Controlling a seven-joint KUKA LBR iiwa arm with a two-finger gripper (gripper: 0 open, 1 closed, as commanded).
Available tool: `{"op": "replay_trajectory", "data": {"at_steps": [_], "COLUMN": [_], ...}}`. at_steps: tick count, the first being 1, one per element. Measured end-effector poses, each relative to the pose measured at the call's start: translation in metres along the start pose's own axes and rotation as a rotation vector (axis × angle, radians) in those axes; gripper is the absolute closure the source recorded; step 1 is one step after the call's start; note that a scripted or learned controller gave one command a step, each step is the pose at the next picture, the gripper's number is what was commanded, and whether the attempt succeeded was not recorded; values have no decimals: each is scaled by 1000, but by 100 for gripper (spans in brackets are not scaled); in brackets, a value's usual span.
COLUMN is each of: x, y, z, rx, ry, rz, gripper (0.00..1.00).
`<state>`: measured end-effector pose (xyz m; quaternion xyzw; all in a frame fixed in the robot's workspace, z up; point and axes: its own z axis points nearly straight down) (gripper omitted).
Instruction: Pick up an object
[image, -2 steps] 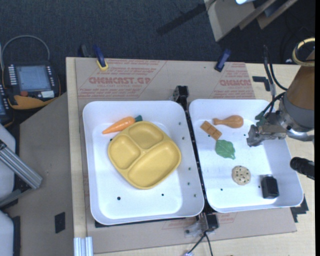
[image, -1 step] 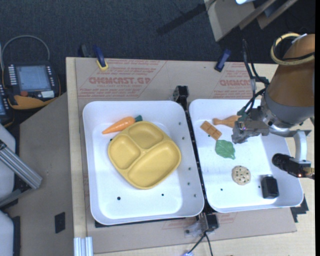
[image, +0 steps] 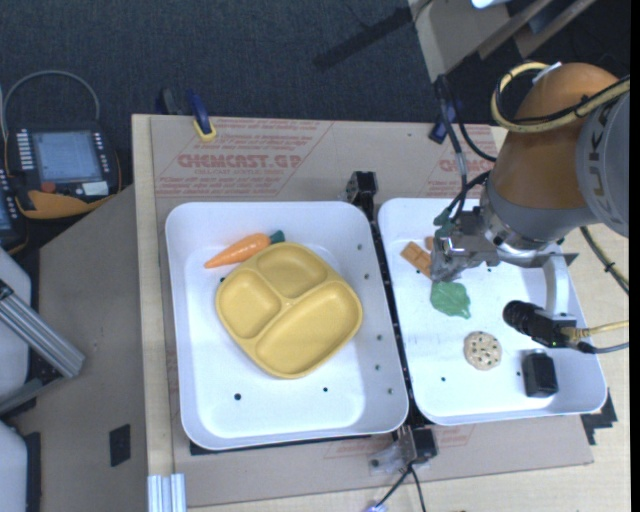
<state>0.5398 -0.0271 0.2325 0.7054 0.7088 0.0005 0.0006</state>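
Observation:
My gripper (image: 443, 262) hangs over the upper middle of the right bin (image: 570, 400), pointing down from the arm's grey wrist. Right below it lies a green leafy piece (image: 451, 298), close to or touching the fingertips. A small orange-brown piece (image: 415, 257) lies just to the gripper's left. A round cookie (image: 483, 350) lies lower in the same bin. The left bin (image: 190, 300) holds a yellow divided plate (image: 288, 309) and an orange carrot (image: 238, 250) at the plate's upper left edge.
A black block (image: 540, 375) lies at the right bin's lower right. A black cylinder with a cable (image: 535, 323) juts in beside the arm. Both bins rest on a cardboard sheet (image: 300, 160); a clamp (image: 362, 187) sits between them at the top.

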Motion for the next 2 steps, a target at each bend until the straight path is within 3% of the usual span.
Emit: {"op": "replay_trajectory", "data": {"at_steps": [1, 2], "x": [55, 109], "y": [11, 20], "z": [14, 2], "rx": [1, -1], "ry": [1, 2], "rz": [-1, -2], "gripper": [100, 100]}}
